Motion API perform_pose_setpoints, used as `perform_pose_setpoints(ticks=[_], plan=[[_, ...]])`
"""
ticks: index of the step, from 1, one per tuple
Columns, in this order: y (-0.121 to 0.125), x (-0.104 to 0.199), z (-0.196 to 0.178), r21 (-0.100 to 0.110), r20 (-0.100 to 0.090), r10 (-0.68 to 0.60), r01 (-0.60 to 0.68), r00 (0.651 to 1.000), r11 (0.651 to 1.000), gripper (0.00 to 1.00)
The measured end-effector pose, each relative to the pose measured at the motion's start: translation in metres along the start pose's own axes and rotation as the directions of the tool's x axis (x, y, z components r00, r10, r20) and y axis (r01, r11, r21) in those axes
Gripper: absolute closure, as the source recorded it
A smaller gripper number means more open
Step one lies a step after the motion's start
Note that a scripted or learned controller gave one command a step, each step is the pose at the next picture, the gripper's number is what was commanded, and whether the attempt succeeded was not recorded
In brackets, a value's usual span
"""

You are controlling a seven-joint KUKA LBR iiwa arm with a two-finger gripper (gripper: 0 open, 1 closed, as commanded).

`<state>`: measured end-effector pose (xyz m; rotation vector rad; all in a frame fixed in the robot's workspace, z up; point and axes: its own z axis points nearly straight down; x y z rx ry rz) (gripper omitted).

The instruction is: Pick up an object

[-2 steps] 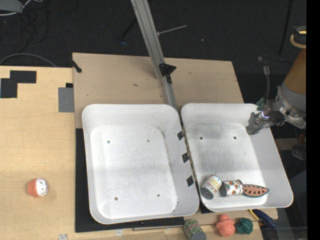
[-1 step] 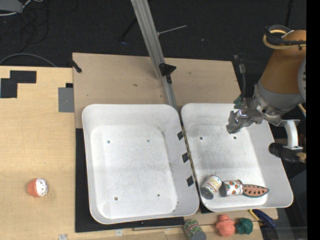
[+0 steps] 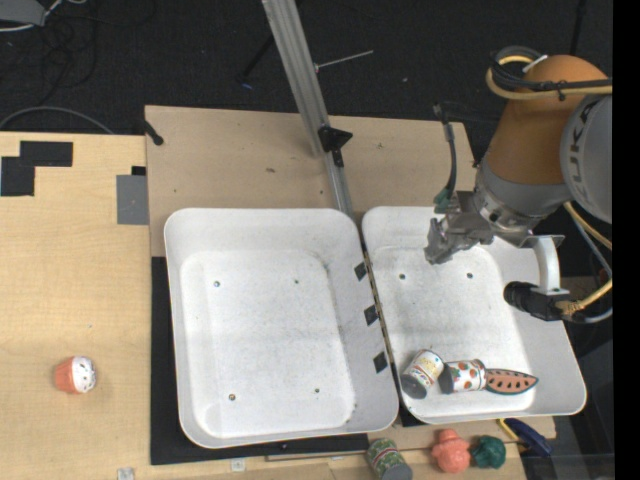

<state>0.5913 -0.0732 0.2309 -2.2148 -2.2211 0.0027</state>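
Your gripper (image 3: 445,243) hangs over the far part of the right bin (image 3: 480,288); whether it is clenched or released you cannot tell, and it carries nothing. You are at the approach step. A small can (image 3: 424,371), a spotted cup (image 3: 464,376) and a watermelon slice (image 3: 508,381) lie together along this bin's near edge. Move nearer and descend; crowding may hinder the grasp.

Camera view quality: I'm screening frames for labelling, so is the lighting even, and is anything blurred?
Camera view: bright, slightly washed-out white bins, a soft shadow band along the left bin's near-left side, dark floor beyond the bench; the gripper looks soft, small objects stay legible.
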Motion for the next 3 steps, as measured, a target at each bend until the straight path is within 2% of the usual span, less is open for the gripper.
perform_pose_setpoints(ticks=[1, 3], plan=[[0.013, 0.045, -0.006, -0.004, 0.002, -0.001, 0.001, 1.0, 1.0, 1.0], [0.035, 0.144, 0.011, -0.003, 0.001, 0.0, 0.0, 1.0, 1.0, 1.0]])
